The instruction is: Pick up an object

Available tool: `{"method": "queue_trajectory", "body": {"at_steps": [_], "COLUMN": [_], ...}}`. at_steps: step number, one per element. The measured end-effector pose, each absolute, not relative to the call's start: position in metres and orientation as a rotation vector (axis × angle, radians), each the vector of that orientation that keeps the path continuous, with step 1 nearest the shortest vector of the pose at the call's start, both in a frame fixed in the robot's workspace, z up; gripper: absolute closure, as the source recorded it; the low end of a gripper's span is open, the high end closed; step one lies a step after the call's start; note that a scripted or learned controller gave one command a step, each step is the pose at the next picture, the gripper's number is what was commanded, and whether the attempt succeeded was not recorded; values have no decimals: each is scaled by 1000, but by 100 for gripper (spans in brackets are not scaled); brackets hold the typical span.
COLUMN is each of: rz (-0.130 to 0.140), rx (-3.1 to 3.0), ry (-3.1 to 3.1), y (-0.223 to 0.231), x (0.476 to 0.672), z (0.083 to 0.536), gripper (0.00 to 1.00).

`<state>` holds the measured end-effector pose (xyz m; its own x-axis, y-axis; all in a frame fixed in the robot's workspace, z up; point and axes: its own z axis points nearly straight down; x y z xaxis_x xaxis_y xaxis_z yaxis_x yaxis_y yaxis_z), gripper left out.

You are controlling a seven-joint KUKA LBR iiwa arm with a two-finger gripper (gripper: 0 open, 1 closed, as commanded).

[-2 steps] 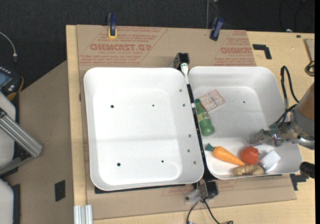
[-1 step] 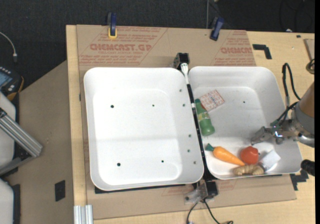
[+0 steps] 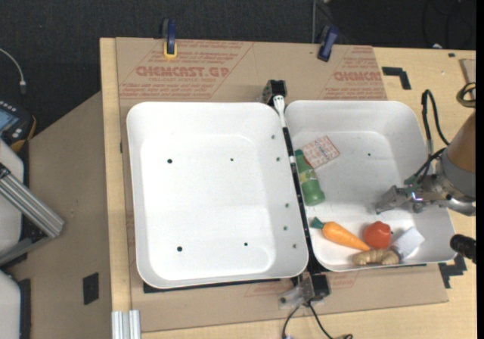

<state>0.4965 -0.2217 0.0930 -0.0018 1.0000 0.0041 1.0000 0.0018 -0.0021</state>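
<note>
reaching in from the right, the arm (image 3: 463, 154) has its gripper (image 3: 395, 200) low over the right bin (image 3: 355, 119), jaws spread open w/ nothing between them. likely lined up for a grab, since the fingers sit just above and beside the red tomato-like object (image 3: 378, 234), not touching it that i can tell.

candidate objs all cluster along the near and left side of that bin: orange carrot (image 3: 342, 235), a tan ginger-shaped piece (image 3: 376, 257) against the front wall, a small white block (image 3: 409, 241) next to it, a green bottle (image 3: 308, 176) lying along the divider, and a card w/ red print (image 3: 321, 151), too small to read. left bin (image 3: 151, 125) is where a picked item would prob go.

bins rest on a brown board (image 3: 227, 65) clamped at the back by blue clips (image 3: 169, 37), prob to stop sliding. board print reads "chemcast gp", repeated at right, partly cut off.
</note>
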Motion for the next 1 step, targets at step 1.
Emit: {"method": "queue_trajectory", "body": {"at_steps": [1], "rz": [-8], "rx": [-2211], "ry": [-2224], "y": [-219], "x": [571], "z": [83], "gripper": [0]}}
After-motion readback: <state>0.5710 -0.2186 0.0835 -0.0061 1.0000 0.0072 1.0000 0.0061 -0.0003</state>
